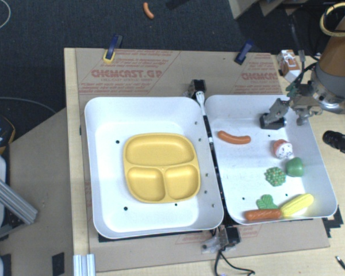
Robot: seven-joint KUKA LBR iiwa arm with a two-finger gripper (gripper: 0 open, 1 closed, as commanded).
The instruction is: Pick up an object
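Two white bins [98,154] sit on a tan board printed with red lettering [126,73]; the left one holds a yellow divided plate [161,167]. At right lie an orange-red sausage [234,137], a red-and-white speckled piece [282,149], green vegetables [276,176], yellow corn [297,204] and an orange carrot [263,215].

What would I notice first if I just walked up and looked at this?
Probably the big yellow plastic tray with three compartments, sitting in the middle of the left white bin. Next, the little toy foods in the right white bin: a hot dog sausage, a yellow corn cob and a green bumpy broccoli piece. The grey robot hand hovers over that bin's far end.
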